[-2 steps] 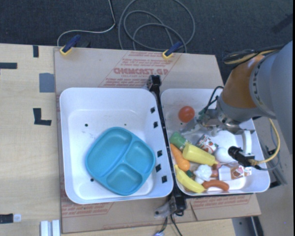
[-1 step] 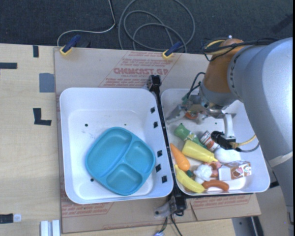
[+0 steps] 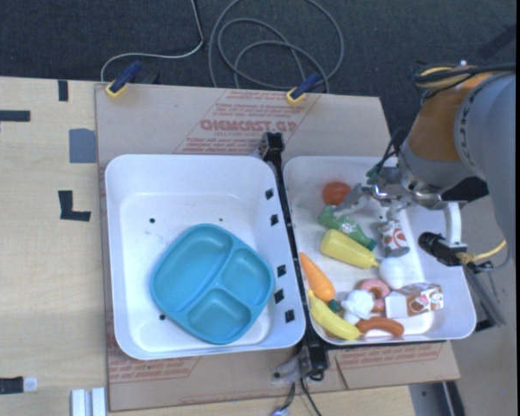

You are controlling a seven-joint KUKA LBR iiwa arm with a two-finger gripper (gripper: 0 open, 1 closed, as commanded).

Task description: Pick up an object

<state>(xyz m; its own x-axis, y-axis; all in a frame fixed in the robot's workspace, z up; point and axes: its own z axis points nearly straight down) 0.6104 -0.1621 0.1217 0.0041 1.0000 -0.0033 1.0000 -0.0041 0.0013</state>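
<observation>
Grey claw (image 3: 383,199) hangs over the right bin (image 3: 464,319); its grip state is unreadable.

The right bin (image 3: 299,176) holds a jumble of toy food: an orange tomato (image 3: 335,191) at the back, a yellow corn cob (image 3: 347,249) lying across the middle, a carrot (image 3: 316,276) beside the left wall, a banana (image 3: 328,317), a sausage (image 3: 380,326) and a small carton (image 3: 424,300) near the front.

My wrist band (image 3: 438,124) is orange on grey. Both bins (image 3: 126,176) are white. The left one's divided plate (image 3: 211,282) is light blue; the right one's carrot (image 3: 316,276) orange, its banana (image 3: 327,317) yellow.
</observation>
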